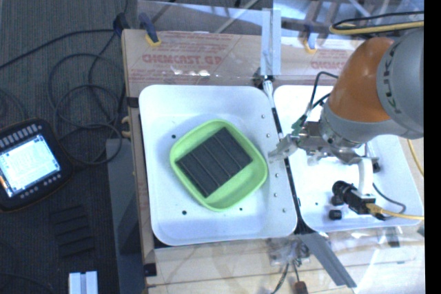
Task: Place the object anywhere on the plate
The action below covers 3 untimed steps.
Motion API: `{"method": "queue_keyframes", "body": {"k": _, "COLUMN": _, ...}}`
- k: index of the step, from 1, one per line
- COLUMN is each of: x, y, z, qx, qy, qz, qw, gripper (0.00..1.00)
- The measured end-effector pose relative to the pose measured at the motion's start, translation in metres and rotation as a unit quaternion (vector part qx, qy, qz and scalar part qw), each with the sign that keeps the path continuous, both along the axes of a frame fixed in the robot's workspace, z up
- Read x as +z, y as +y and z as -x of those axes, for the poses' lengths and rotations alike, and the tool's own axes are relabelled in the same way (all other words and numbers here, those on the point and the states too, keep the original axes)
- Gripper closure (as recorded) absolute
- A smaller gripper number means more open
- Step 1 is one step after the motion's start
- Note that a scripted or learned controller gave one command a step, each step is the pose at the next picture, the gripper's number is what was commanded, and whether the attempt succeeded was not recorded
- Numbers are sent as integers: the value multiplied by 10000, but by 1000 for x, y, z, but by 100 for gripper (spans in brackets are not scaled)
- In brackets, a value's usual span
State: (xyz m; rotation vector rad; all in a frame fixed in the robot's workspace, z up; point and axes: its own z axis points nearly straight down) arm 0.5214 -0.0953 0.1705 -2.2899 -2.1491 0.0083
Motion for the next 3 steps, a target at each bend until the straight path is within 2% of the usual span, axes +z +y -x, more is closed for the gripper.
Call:
{"method": "queue_keyframes", "body": {"k": 1, "x": 7, "y": 0, "z": 0, "qx": 3, "qy": 25, "qz": -2, "qw": 10000, "gripper": 100}}
{"method": "queue_keyframes", "body": {"k": 2, "x": 6, "y": 0, "z": 0, "qx": 0, "qy": 26, "qz": -3, "qw": 10000, "gripper": 0}}
{"method": "queue_keyframes", "body": {"k": 3, "x": 13, "y": -1, "z": 0, "qx": -6, "qy": 49, "qz": -3, "qw": 10000, "gripper": 100}}
